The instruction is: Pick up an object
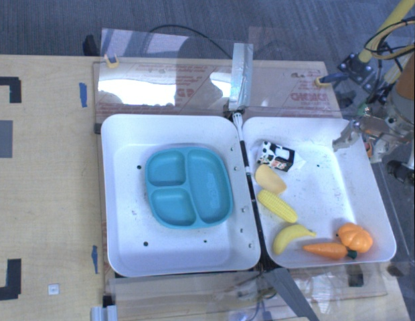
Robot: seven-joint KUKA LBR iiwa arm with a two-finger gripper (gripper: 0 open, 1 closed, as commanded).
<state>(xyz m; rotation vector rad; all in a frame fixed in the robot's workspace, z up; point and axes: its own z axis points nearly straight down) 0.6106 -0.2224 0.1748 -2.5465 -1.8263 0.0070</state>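
Orange plastic pumpkin (355, 238), orange toy carrot (324, 249), yellow toy banana (291, 236), yellow corn cob (278, 206) and black-and-white toy cow (274, 156) all lie in the shallow white bin (328, 186) on my arm's side, so nothing is lifted and the whole pick remains. My gripper (346, 138) hangs by that bin's 1 o'clock rim, and I cannot tell how wide it stands. The cow lies near at its 8 o'clock, the pumpkin well apart at 6 o'clock.

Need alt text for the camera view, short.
Two white bins side by side: the left bin holds a blue divided plate; the right bin holds a corn cob, banana, carrot, orange pumpkin, a pale yellow piece and a black-and-white toy. The arm sits at the right edge.
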